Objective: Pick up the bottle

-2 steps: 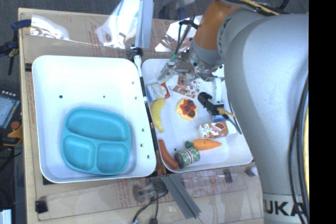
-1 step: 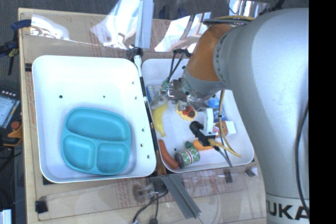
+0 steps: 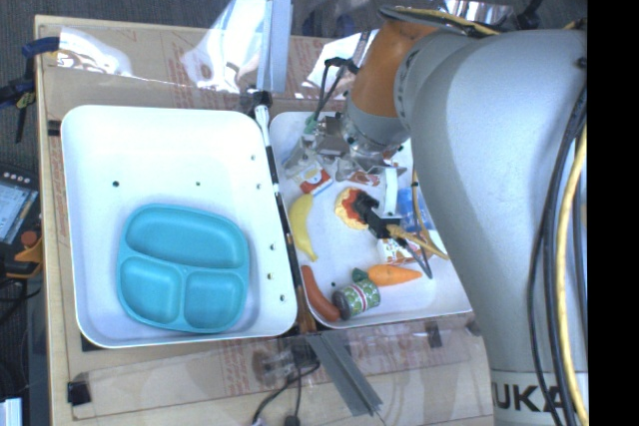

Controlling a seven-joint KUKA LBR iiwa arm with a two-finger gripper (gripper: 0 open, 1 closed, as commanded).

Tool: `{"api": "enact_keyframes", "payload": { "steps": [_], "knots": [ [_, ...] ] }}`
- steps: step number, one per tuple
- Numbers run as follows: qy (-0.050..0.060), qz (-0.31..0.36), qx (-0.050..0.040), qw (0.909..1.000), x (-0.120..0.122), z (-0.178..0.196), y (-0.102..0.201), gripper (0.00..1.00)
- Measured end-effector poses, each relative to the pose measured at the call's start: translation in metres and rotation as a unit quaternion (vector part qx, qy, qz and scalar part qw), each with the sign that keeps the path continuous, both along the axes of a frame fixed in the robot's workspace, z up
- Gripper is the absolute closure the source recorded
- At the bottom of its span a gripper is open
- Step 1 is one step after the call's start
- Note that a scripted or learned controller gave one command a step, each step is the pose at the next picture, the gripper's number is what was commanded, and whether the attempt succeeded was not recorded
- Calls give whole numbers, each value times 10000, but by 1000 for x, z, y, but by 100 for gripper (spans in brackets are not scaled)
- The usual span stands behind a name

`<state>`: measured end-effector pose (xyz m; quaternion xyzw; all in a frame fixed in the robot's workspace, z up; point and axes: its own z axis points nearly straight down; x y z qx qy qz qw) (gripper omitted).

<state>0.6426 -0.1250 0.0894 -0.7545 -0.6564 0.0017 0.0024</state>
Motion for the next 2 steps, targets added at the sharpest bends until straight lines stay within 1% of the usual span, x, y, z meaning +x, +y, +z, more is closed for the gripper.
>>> {"api": "enact_keyframes", "payload": {
  "steps": [1, 2],
  "knots": [
    [9, -147, 1, 9999, -85, 0, -8, 0],
    [7, -218, 5, 9998, -147, 0, -14, 0]
  ]
}}
